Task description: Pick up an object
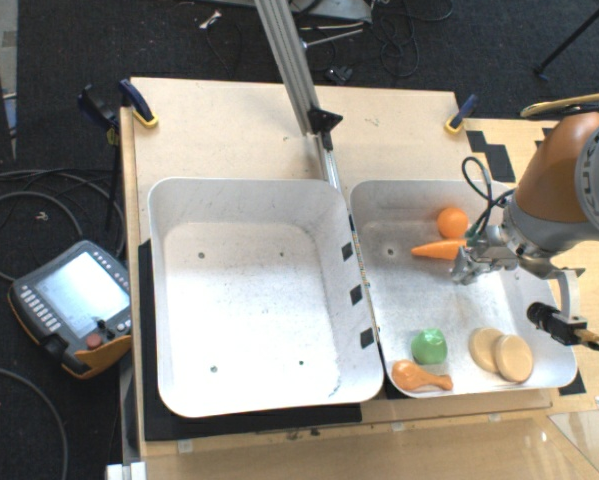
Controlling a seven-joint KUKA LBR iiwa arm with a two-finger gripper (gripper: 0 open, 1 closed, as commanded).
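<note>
Carrot (438, 251) was the thing I had closest to my claw (466, 268), lying on its side in the upper middle of the right bin (399, 220), its pointed tip aimed toward the frame's left and its thick end just beside my claw. I could not tell whether my claw was apart or together; from above, the wrist hid that much. Touching the carrot's thick end, just above it, sat an orange ball (453, 220). I judged the carrot to be a light, stiff plastic toy, smooth and likely to slide, and its taper would squeeze it out of a grip placed near the tip. The better hold seemed to be across the thick end, where the sides run nearly parallel. The ball crowded that spot and could roll away if nudged. Lower in the same bin lay a green ball (429, 346), a small orange pear-shaped piece (419, 376) and two tan discs (502, 354), well apart from me.
</note>
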